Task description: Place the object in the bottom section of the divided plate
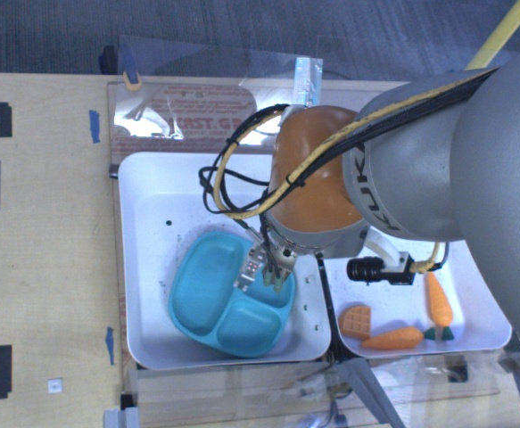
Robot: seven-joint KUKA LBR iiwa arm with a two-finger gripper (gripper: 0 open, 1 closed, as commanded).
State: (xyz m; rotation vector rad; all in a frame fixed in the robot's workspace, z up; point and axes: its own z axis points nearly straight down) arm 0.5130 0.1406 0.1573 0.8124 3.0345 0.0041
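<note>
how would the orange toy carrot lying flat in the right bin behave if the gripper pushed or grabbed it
The orange toy carrot lying flat looks like smooth moulded plastic, so it is probably stiff, light, and somewhat slippery. Its rounded, tapered body suggests it may roll or pivot when pushed rather than slide straight. It lies close to the waffle-patterned toy piece, so a push could nudge that too.

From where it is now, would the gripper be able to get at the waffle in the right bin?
Probably yes. The waffle lies uncovered beside two carrots, while the gripper hangs over the blue plate in the left bin; only the low bin walls lie between.
</note>
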